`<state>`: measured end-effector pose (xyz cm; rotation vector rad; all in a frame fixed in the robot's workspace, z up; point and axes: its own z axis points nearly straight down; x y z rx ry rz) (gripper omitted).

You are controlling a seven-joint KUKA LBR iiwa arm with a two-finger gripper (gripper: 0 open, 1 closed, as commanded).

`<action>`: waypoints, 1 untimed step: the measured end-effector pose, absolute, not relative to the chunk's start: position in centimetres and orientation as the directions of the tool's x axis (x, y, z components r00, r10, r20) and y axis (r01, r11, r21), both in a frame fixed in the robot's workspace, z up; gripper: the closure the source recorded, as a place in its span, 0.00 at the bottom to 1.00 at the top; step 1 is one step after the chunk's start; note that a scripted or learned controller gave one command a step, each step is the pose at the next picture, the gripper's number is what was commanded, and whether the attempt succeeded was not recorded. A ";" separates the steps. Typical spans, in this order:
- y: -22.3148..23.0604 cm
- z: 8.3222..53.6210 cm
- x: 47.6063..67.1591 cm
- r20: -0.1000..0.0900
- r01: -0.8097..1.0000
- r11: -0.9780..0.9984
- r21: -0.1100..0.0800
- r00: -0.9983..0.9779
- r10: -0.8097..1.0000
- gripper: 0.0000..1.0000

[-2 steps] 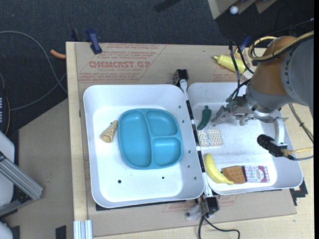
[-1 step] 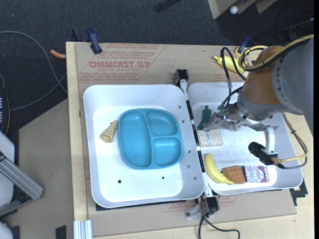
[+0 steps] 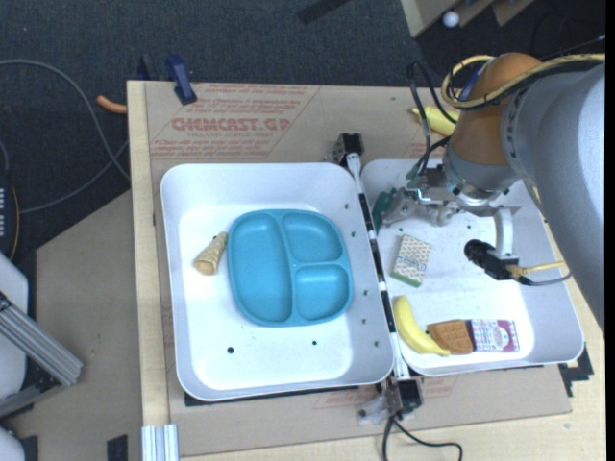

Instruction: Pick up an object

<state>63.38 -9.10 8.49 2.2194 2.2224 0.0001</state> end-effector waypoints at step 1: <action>-9.8 8.4 59.2 0.000 1.000 0.000 -0.002 0.000 1.000 0.00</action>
